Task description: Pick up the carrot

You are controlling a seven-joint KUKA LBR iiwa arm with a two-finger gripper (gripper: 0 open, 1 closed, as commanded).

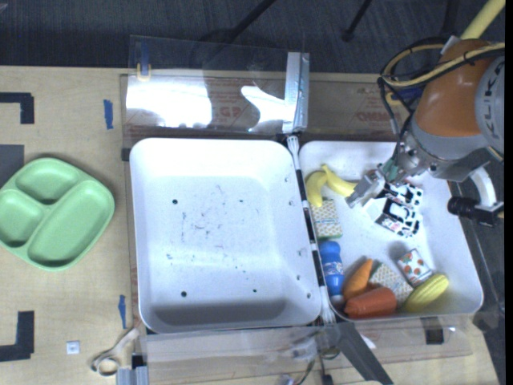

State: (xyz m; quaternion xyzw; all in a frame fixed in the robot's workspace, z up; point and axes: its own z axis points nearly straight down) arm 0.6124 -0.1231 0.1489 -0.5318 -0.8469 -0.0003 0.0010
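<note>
Left of the two bins sits one green plate. Past the left bin, in the right bin's near-left corner, lies one carrot — short, orange, tapered, touching a blue bottle. No writing is legible. Farther right, the gripper hangs beside a banana — fingers slightly parted, holding nothing.
</note>
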